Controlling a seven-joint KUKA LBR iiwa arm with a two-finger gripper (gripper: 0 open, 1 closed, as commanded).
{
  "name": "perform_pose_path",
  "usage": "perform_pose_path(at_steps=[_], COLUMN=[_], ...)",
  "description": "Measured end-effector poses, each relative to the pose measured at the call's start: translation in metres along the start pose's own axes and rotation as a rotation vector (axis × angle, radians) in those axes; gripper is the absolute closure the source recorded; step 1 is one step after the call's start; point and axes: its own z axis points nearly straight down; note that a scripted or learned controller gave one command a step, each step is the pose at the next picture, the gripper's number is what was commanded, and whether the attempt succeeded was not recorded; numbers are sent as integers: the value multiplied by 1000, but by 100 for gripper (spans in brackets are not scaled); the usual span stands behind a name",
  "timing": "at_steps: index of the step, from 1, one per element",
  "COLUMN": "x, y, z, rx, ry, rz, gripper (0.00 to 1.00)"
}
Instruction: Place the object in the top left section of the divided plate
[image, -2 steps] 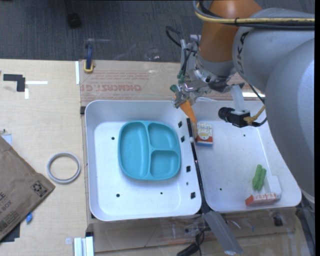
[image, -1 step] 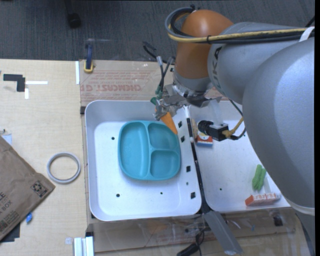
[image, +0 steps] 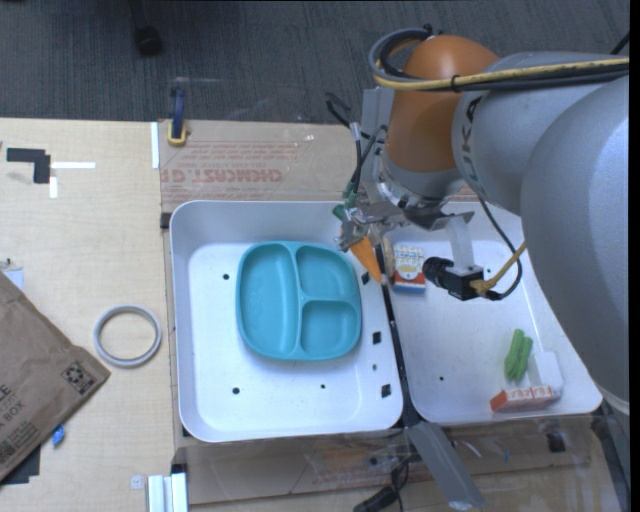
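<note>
Landmark: divided plate (image: 299, 300), teal, one, lying flat in the middle of the left bin (image: 200, 400); three sections, all bare.
My gripper (image: 357, 243): hanging just past the plate's upper right corner, over the wall between the two bins. I cannot tell how it is set, the wrist hides it.
Object: orange piece (image: 369, 260), one, just under my gripper and right beside the plate's right rim. It looks carrot-like. Whether I hold it I cannot tell; it sits low at the bin wall.
Why here: I judge I am on the way from the right bin (image: 470, 390) to the plate; the top left section lies across the plate from me.
Right of the plate, in the right bin: small carton (image: 408, 268), one; green pod (image: 518, 354), one; red and white pack (image: 524, 397), one.
Left of the plate, on the bench: tape ring (image: 127, 334), one; brown box (image: 35, 375), one.
</note>
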Motion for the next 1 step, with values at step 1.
perform_pose_path(at_steps=[1], x=[0], y=[0], z=[0], rx=[0], ry=[0], rz=[0], gripper=[0])
